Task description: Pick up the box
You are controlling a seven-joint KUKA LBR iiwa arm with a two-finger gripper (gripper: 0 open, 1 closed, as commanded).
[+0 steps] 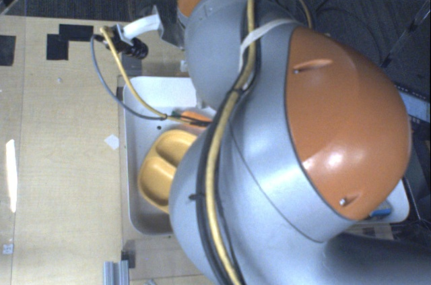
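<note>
My grey and orange arm (289,135) covers most of the view and hides the greater part of the bins. To its left a strip of one white bin (145,102) shows. In that strip lies a yellow rounded object (160,169), partly under the arm. A thin orange item (192,116) lies just above it at the arm's edge. I see nothing that I can identify as a box.
A light wooden bench surface (60,142) spreads to the left of the bin. Yellow and blue cables (111,68) loop from a small white fixture (143,26) at the bin's upper corner. Dark floor lies along the top.
</note>
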